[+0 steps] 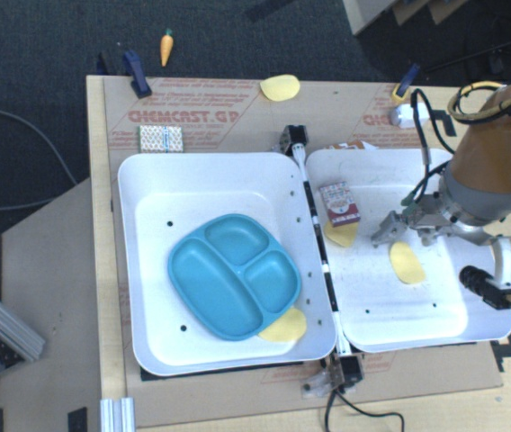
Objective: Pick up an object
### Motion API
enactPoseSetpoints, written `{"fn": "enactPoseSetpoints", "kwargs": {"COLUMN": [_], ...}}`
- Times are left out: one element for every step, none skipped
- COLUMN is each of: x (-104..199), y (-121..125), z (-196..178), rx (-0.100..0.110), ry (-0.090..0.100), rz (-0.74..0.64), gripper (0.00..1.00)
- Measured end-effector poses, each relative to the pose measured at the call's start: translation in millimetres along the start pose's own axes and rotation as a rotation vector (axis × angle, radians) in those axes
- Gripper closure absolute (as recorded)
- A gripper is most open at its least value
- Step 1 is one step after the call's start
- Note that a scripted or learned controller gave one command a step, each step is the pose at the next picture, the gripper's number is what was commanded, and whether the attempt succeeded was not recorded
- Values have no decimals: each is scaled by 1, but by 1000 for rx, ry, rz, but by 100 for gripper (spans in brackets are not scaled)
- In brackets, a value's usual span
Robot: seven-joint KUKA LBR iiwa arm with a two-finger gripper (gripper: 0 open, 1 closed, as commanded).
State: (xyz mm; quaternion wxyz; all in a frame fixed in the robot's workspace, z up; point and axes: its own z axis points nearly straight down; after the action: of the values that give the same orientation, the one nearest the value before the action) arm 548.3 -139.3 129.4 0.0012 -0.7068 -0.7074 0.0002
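A blue plastic divided plate [233, 275] fills the left white bin [147, 196], overlapping a yellow chip [284, 326]. In the right white bin [435, 318], the metal two-finger gripper [406, 232] hangs spread, ungrasping, just above a yellow oval piece [407, 263], near a small red box [338, 203].

Grey arm [494, 165] reaching in from right, wrist angled down-left.

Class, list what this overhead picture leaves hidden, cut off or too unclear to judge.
- Flat yellow piece in the left white bin: partly under the blue divided plate.
- Small red-and-white box: print too small to read.
- Grey arm with orange band: cut off by the right edge.
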Motion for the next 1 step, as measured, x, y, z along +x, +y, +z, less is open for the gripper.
{"fn": "enactPoseSetpoints", "kwargs": {"x": [-18], "y": [-21], "z": [26], "rx": [0], "ry": [-1], "rz": [2], "gripper": [0]}}
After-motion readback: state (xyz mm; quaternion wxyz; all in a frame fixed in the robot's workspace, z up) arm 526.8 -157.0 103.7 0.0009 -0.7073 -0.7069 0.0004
